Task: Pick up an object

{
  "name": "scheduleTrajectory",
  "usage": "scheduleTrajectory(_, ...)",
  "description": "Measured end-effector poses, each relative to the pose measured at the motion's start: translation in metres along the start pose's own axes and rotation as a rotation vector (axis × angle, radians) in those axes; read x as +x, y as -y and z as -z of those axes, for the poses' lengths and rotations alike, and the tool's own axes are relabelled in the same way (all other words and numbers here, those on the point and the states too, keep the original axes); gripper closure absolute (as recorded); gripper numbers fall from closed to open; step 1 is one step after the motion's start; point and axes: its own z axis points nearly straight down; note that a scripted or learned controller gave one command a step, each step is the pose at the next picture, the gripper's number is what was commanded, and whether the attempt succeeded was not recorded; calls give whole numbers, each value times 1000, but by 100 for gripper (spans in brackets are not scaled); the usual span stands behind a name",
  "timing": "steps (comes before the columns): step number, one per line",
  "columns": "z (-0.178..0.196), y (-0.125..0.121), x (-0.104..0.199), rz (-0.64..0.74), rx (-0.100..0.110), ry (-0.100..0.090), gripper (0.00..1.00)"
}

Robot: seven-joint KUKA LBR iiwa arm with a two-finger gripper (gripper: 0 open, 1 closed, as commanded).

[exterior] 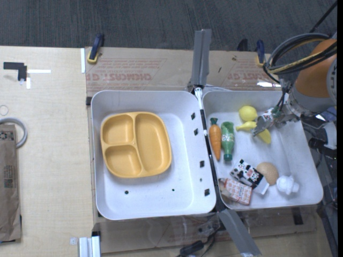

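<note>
Plate (137,143) fills left bin (102,159); hand (263,126), grip unclear, over right bin's (308,159) toys.

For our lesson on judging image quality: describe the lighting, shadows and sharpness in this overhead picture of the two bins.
Camera view: even, soft light with faint shadows; the yellow plate and carrot are sharp; the small toys near the gripper look slightly soft, so its fingers are hard to read; mild glare on the right bin floor; the bins' edges bow slightly from lens distortion.
</note>
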Motion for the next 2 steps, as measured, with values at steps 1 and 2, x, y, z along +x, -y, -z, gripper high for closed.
scheduleTrajectory(1, 13, -20, -19, 138, -3, 4, 0)
scheduleTrajectory(2, 3, -18, -7, 299, -4, 3, 0)
